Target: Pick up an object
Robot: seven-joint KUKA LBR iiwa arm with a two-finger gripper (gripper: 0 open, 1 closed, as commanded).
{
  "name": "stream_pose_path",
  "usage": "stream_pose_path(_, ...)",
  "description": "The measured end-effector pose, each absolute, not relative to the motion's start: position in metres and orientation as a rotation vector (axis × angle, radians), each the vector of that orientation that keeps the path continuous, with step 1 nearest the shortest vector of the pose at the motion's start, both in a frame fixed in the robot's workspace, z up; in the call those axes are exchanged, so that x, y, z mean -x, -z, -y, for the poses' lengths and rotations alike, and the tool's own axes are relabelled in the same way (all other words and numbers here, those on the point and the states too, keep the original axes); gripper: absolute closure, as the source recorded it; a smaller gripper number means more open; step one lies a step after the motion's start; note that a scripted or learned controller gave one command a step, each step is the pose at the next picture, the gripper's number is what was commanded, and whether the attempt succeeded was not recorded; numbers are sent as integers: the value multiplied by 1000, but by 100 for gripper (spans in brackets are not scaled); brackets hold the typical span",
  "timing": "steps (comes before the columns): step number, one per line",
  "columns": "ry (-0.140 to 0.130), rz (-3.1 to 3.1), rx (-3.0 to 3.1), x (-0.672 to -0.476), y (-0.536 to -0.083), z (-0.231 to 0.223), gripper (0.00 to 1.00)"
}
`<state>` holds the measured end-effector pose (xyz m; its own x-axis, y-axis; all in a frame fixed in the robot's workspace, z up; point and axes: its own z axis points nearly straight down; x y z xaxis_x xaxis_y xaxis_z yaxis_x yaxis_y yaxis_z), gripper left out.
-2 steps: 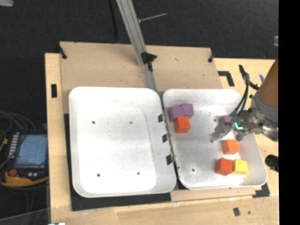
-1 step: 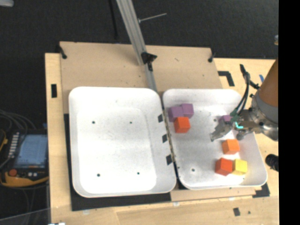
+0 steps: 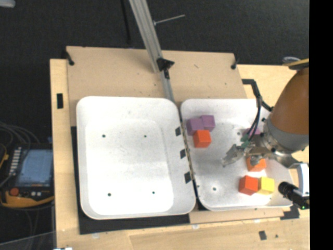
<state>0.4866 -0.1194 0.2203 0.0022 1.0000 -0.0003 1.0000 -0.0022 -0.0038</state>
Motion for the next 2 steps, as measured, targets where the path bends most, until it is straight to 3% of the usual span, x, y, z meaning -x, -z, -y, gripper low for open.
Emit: stream_pose_path(2, -6, 2218, 2222, -494, -100, 122, 0)
